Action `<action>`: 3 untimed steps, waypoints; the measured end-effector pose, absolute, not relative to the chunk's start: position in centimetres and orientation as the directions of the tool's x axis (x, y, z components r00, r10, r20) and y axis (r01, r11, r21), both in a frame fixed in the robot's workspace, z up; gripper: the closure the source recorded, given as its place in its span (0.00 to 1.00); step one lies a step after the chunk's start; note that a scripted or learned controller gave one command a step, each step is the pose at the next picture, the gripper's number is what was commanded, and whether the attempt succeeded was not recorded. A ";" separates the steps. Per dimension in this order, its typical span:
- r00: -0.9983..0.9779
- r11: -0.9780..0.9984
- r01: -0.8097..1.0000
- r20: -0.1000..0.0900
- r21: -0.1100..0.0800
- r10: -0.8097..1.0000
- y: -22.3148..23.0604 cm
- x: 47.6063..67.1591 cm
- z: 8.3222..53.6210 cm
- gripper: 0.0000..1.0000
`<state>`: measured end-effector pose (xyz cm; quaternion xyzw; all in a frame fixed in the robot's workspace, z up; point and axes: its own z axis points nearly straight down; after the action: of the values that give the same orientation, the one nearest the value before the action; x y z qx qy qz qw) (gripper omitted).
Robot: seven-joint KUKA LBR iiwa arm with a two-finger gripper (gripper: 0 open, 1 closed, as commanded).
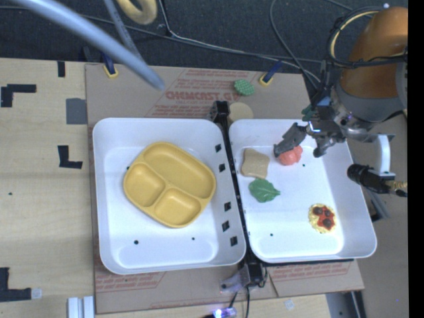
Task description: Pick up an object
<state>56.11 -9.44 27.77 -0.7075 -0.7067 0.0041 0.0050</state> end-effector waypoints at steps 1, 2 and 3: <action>-0.002 0.002 1.000 0.000 -0.001 1.000 -9.4 56.3 28.4 0.00; -0.001 0.001 1.000 -0.001 -0.005 1.000 -9.4 57.1 23.5 0.00; -0.001 0.001 1.000 -0.001 -0.006 1.000 -9.6 57.3 17.9 0.00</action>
<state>57.32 -9.56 17.89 -0.7068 -0.7074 0.0025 0.0020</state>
